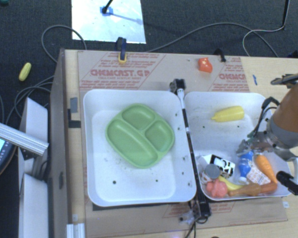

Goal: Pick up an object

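Nearest the front wall of the right-hand shallow white bin [203,108] lies a heap of small toys: a pink lumpy piece [216,188], a long orange carrot-shaped stick [249,190], a black-and-white block [223,165], a small blue bottle [245,164] and an orange carrot [264,167]. My claw [253,144] hangs just above the blue bottle at the right of that heap, and I cannot tell whether it is released or clenched. Farther back in the same bin a yellow banana-shaped toy [228,114] lies alone, the green divided plastic plate [140,135] sits in the left white bin [97,133], and a small orange-red object [204,65] rests on the desk [139,71] beyond.
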Controlling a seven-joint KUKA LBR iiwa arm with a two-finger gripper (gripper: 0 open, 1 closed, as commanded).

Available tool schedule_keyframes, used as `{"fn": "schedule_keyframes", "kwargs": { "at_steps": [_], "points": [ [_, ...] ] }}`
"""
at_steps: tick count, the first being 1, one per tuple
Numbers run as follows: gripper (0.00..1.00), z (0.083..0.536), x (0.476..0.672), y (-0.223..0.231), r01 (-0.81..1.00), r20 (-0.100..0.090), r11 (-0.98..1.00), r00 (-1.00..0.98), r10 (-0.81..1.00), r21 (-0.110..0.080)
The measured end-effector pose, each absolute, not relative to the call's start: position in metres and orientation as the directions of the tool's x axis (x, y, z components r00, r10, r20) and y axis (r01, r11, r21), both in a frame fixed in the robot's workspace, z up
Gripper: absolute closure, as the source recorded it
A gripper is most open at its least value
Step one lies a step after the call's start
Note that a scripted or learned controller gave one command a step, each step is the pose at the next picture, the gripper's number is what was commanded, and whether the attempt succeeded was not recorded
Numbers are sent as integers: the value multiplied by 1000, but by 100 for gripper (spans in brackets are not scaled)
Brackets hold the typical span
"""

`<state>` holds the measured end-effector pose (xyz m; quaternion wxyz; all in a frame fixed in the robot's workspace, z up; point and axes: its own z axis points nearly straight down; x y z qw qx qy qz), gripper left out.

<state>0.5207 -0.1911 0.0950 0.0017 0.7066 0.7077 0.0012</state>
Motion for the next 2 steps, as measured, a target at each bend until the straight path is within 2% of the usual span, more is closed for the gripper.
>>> {"fn": "schedule_keyframes", "kwargs": {
  "at_steps": [1, 2],
  "points": [
    [100, 88, 579, -148, 1000, 1, 4, -4, 1000, 2],
    [100, 140, 616, -104, 1000, 1, 5, -5, 1000, 4]
  ]
}}
